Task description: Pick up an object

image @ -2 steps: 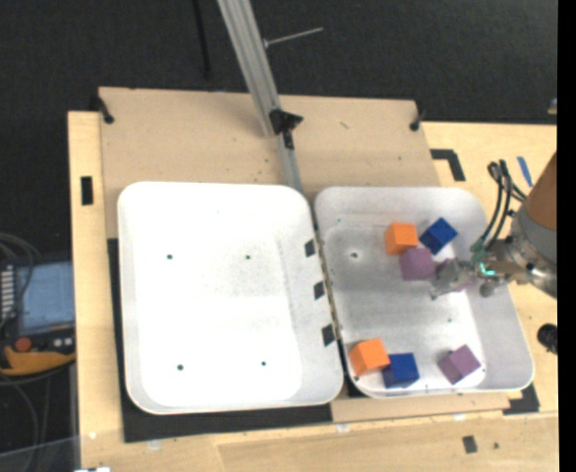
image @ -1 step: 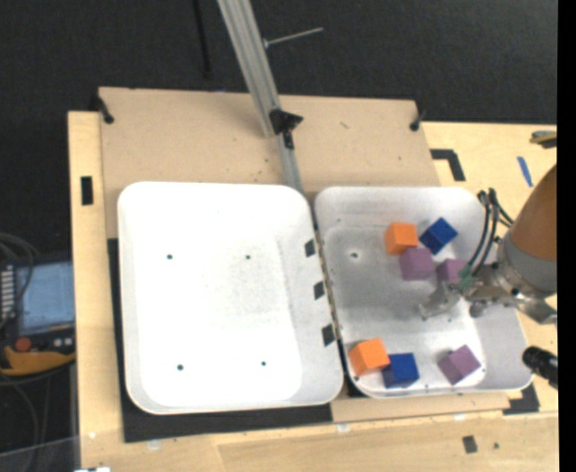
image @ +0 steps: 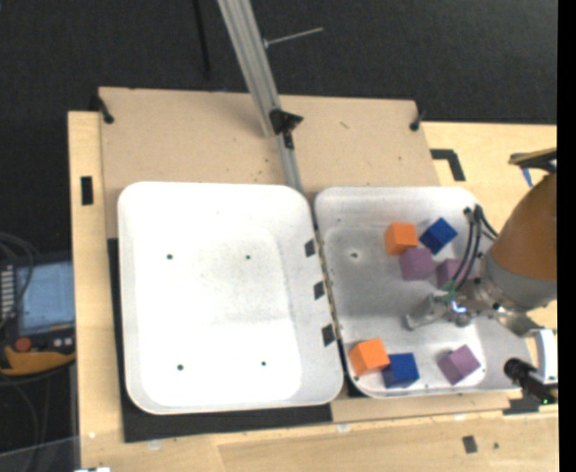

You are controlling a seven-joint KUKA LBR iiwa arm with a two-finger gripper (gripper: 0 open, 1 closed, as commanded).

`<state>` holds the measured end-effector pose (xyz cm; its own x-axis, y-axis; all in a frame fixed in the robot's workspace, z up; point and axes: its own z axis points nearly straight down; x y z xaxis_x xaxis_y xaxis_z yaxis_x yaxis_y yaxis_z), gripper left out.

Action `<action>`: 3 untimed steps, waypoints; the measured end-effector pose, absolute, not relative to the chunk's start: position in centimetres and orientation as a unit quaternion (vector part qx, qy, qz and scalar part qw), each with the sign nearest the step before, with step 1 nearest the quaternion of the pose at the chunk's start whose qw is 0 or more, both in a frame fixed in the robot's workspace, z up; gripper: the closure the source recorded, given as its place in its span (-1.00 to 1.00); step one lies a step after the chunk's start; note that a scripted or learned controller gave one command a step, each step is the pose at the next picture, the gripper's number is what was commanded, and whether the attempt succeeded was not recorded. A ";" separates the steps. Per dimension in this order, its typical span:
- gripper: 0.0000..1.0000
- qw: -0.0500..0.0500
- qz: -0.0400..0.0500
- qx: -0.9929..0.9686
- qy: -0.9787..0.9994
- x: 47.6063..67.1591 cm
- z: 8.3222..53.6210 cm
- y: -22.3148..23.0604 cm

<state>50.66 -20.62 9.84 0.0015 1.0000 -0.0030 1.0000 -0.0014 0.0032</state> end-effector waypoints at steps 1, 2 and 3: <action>1.00 0.004 0.002 0.710 0.704 50.8 11.1 -20.7; 1.00 0.004 0.002 0.706 0.708 50.8 17.4 -20.5; 1.00 0.003 0.001 0.706 0.709 50.4 22.0 -20.2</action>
